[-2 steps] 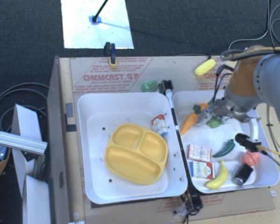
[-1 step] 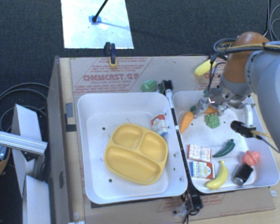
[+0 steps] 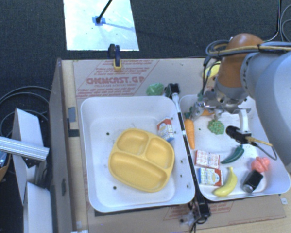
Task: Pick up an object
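Grey cables (image 3: 8, 103), silver sheet (image 3: 100, 23)

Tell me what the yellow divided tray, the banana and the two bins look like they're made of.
Yellow divided tray: likely molded plastic, matte, one uniform color with rounded compartment ridges. Banana: probably a plastic toy, smooth, evenly yellow, slightly glossy. Left bin and right bin: thin white plastic by the look, with rolled rims and soft sheen; exact material cannot be told.
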`<action>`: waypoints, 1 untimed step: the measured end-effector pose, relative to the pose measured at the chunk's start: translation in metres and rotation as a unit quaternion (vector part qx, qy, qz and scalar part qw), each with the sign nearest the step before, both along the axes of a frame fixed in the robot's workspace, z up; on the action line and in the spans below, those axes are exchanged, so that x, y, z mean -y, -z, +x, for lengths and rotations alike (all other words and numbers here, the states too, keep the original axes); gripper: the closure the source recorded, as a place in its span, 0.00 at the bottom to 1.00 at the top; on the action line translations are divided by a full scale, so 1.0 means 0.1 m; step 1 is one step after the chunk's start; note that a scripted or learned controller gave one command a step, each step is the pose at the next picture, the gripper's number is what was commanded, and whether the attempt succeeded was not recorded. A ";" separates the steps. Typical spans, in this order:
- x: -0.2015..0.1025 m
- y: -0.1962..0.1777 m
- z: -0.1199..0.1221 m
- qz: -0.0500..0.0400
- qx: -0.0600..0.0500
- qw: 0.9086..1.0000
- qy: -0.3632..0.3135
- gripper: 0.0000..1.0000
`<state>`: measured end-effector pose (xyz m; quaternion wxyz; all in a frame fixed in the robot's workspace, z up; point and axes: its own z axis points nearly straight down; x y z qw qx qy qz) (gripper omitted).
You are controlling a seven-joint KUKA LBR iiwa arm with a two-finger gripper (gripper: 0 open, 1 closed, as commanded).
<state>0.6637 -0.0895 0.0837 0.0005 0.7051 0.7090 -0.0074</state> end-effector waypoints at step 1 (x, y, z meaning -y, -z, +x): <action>0.02 0.00 0.00 0.001 0.001 1.000 0.002 0.00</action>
